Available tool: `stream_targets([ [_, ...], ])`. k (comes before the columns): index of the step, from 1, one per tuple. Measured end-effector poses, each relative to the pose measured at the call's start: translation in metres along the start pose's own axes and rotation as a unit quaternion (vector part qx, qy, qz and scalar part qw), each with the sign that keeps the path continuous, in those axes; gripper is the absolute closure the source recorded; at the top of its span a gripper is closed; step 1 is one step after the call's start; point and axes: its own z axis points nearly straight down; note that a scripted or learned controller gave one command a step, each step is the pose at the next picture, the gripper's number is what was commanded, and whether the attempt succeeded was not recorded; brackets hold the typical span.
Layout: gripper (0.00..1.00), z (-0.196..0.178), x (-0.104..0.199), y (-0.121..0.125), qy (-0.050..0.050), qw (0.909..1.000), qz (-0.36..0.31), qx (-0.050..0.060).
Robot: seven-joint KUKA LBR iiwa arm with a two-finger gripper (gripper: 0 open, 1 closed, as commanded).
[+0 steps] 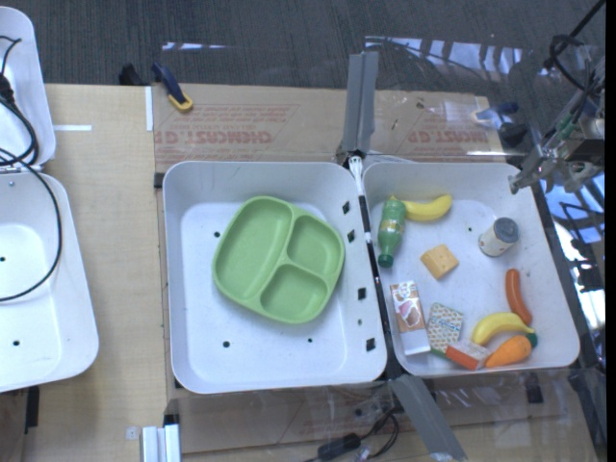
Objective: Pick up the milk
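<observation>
From the camera view above the tabletop (96, 133), 2 shallow white bins sit side by side. The left bin (192, 345) holds just 1 thing, a green divided plate (278, 259) lying flat near its middle, probably put there as a place to set things down.

The right bin (558, 287) holds the loose items, scattered with gaps between most of them, which should leave room for a grasp from above. The milk (409, 315), a small carton with a printed face, lies flat on its side near the bin's left wall, in the lower half. Just beside it to the right is a patterned packet (445, 325), and below that an orange-red piece (462, 357) lies near the carton's lower end. A green bottle (390, 229) lies above the milk along the same wall, with a banana (428, 207) touching its top end. A cracker (439, 261), a small can (499, 237), a sausage (518, 295), a second banana (500, 328) and a carrot (509, 351) fill the rest.

The gripper (539, 166) hangs at the upper right corner of the right bin, above its rim; it is too dark and tangled with cables to tell whether it is released or clenched. The milk lies well apart from it, down and to the left across the bin, so I judge the approach has not begun.
</observation>
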Motion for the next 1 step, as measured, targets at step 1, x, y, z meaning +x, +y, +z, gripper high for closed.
stream_targets([
  [1,0.00,0.1149,0.0229,-0.0442,0.000,0.9996,0.028,0.000],
])
